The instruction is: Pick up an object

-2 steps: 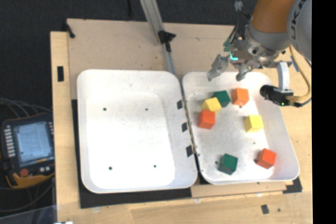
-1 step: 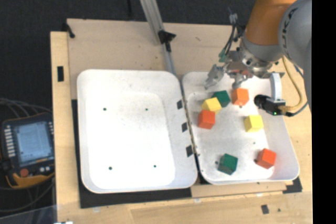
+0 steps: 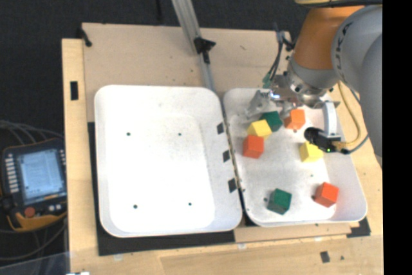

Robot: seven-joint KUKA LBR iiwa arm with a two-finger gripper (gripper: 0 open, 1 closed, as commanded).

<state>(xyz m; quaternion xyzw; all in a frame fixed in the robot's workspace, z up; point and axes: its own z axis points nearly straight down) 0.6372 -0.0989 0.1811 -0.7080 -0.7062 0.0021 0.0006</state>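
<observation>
The grey arm with its orange band (image 3: 320, 35) reaches in from the right and hangs over the far end of the right-hand shallow white bin (image 3: 347, 167). Its gripper (image 3: 264, 101) sits low near that bin's far left corner. Whether it is spread wide or pinched together I cannot tell from here, as the metal parts blur together.

Just in front of the gripper a yellow cube (image 3: 260, 128) and a dark green cube (image 3: 273, 120) lie touching each other. A small orange cube (image 3: 296, 118) rests just beside them on the right. An orange-red cube (image 3: 253, 146) lies close to the yellow one, towards the bin's left wall. A second yellow cube (image 3: 310, 152) lies further right, near the middle. At the near end lie a second green cube (image 3: 279, 201) and another orange-red cube (image 3: 326, 194), a little apart. All seven blocks rest on the bin floor.

The left-hand white bin (image 3: 161, 158) lies alongside, its wall touching the other's. A grey metal rail (image 3: 181, 3) slants up from between the bins. A handheld control pendant with a lit screen (image 3: 35, 174) lies off the bench's left edge.
</observation>
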